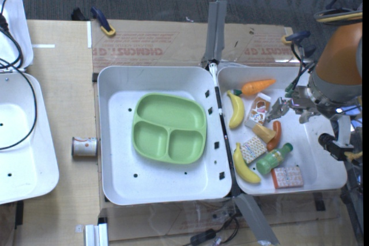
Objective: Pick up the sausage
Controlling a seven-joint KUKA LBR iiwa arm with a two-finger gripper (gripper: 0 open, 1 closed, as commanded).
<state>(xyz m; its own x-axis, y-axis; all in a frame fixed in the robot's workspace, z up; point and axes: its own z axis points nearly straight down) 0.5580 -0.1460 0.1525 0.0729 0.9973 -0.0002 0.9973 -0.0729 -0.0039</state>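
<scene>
Arm [340,60]: reaching in from the right, hanging over the right bin [323,181].
Gripper [279,110]: hovering just above the sausage's upper end; fingers are looking parted, gripping nothing.
Sausage [275,132]: lying in the right bin, touching a yellow block [263,132], above the green bottle [273,159].
Left bin [115,141]: holding a green tray [170,128].
Bananas [236,109]: lying along the right bin's left side.
</scene>
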